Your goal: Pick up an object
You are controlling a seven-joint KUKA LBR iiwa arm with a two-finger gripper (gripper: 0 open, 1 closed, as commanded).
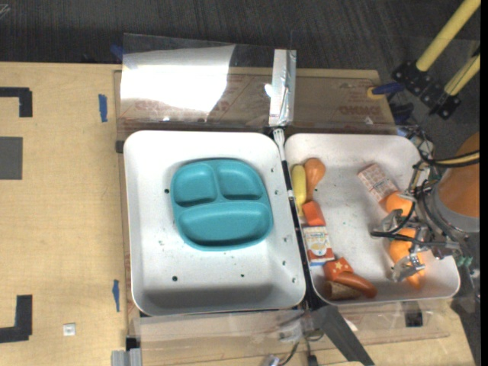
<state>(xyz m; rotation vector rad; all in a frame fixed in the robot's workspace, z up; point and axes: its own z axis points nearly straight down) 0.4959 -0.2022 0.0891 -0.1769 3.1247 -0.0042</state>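
The left bin [145, 227] has a teal divided plate [221, 203] sitting in the middle. The wooden counter [57, 204] has black tape marks [19, 101] and bits of blue tape [102, 107], and behind the bins there's a clear plastic sheet [179, 82].

Small orange objects [402, 227] among metal fingers, right bin's [347, 147] right side

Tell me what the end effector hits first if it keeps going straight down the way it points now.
Most likely the orange object beneath the end effector in the right bin. The two overlap in this view, so they may already be touching; depth is unclear from above.
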